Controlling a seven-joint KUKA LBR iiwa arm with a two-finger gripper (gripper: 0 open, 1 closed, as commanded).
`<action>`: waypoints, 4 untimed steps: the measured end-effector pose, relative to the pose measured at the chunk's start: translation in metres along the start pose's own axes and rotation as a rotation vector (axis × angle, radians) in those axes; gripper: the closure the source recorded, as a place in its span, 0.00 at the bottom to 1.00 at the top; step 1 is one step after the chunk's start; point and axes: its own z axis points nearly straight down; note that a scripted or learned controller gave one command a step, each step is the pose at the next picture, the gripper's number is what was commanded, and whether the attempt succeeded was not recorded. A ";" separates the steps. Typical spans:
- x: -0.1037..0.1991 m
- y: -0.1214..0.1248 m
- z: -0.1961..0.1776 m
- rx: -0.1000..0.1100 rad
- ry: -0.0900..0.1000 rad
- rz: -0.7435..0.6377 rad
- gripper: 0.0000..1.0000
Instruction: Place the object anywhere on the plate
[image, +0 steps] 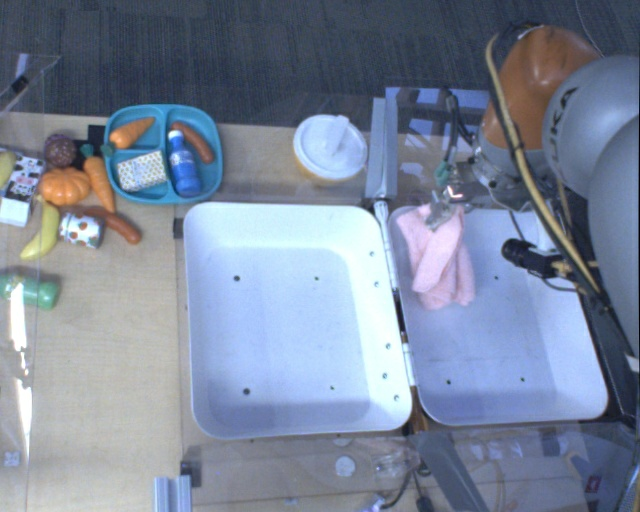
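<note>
Two shallow white bins, smooth plastic: left bin bare with wide floor room, right bin carries my soft pink cloth, limp and folded, against its far-left wall. My grey arm slants in from right; my gripper pinches the cloth's top edge, fingers closed on it.

Robot lab — white bins, toy food on bench.

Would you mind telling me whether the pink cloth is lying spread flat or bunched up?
Bunched up. The pink cloth hangs in long folds from the gripper at its top end, trailing onto the right bin.
</note>
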 end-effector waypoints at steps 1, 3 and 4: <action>0.002 0.002 -0.040 -0.001 0.001 -0.009 1.00; 0.114 0.004 -0.046 -0.003 0.002 -0.814 1.00; 0.168 0.006 -0.054 -0.005 0.002 -1.214 1.00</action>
